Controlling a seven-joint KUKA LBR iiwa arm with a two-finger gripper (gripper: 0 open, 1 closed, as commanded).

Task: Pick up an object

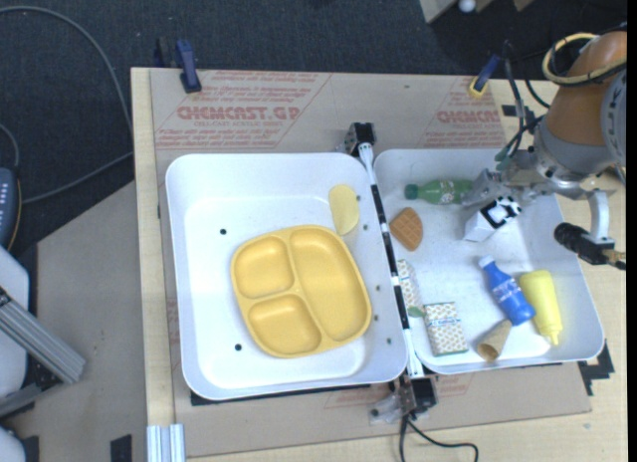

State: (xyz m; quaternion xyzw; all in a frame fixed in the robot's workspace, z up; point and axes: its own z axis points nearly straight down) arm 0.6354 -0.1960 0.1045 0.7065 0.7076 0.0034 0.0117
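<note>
1. Bench [299, 102]: brown board with red print, carrying two shallow white bins side by side. I take the divider where the bins meet as my landmark.
2. Left bin [199, 281]: left of the divider. It holds a yellow three-compartment tray [301, 291] lying flat near its middle, and a pale yellow chip-shaped piece [344, 208] just above the tray, close to the divider.
3. Right bin [577, 336]: right of the divider, with several small things.
4. My arm [582, 116]: grey with an orange band, reaching into the far right part of the right bin.
5. My gripper [498, 213]: low in the right bin's upper half, well right of the divider. State of the jaws: cannot tell.
6. Yellow bottle [542, 304] and blue bottle [509, 291]: side by side, far right of the divider, lower half.
7. Green bottle [436, 190]: lying on its side, right of the divider, near the top wall.
8. Patterned small box [445, 327]: near the divider, lower part.
9. Brown cookie-like piece [406, 228]: just right of the divider.
10. Small tan cone [493, 340]: below the blue bottle.
</note>
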